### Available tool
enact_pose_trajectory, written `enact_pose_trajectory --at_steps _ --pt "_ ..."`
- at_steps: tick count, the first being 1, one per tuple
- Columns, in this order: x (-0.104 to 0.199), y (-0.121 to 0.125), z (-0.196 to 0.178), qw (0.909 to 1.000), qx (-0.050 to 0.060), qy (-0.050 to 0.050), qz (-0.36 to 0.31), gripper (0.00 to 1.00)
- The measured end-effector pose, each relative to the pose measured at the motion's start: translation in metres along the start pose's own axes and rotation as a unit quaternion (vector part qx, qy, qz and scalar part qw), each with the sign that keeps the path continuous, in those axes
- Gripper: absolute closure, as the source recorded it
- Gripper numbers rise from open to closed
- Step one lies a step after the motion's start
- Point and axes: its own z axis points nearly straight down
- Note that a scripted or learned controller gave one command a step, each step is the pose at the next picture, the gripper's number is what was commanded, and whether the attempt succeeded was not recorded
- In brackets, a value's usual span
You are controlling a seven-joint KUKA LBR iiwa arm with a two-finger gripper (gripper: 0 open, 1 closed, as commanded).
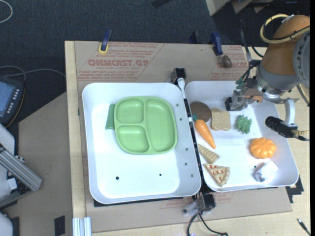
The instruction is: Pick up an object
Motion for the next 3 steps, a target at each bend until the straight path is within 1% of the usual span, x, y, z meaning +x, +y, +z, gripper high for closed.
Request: enact_pose_trajectory --at_steps 2,3 --pt "0.001 0.004 -0.080 1.0000 -0.001 0.000 0.000 1.00" --pt "0.064 0.003 -0.082 1.0000 0.002 0.002 -0.003 1.00"
